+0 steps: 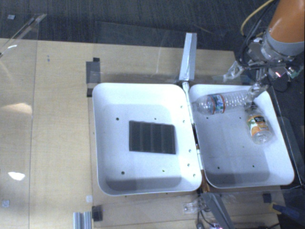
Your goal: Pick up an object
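The gripper hangs over the back edge of the right bin; whether it is open or closed cannot be told. Just beside it a clear plastic bottle with a blue label lies on its side, near a smaller orange-labelled bottle. A dark ridged pad sits in the left bin.

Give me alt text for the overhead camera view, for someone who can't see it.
The gripper hovers at the right bin's far edge, near a clear water bottle and a small orange-labelled bottle lying inside. The left bin holds a dark ridged block.
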Robot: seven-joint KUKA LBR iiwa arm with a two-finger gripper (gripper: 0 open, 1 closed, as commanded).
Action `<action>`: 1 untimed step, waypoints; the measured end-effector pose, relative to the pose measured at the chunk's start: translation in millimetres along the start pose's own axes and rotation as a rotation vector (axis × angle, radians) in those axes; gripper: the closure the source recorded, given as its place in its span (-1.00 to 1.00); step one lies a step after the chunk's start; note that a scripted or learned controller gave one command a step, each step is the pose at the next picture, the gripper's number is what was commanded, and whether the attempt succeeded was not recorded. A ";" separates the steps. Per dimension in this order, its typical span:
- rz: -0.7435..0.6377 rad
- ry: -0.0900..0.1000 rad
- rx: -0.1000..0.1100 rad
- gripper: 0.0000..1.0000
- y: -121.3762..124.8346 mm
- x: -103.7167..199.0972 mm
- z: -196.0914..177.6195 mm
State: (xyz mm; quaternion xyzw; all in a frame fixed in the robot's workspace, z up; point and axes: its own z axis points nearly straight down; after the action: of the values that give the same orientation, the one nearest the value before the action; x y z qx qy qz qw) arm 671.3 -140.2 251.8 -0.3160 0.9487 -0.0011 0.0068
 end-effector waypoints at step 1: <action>0.052 0.002 -0.002 -1.00 24.4 -17.5 15.3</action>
State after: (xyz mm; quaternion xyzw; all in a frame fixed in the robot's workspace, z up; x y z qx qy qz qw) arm 670.9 -110.1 236.5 -0.2913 0.9566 -0.0003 0.0055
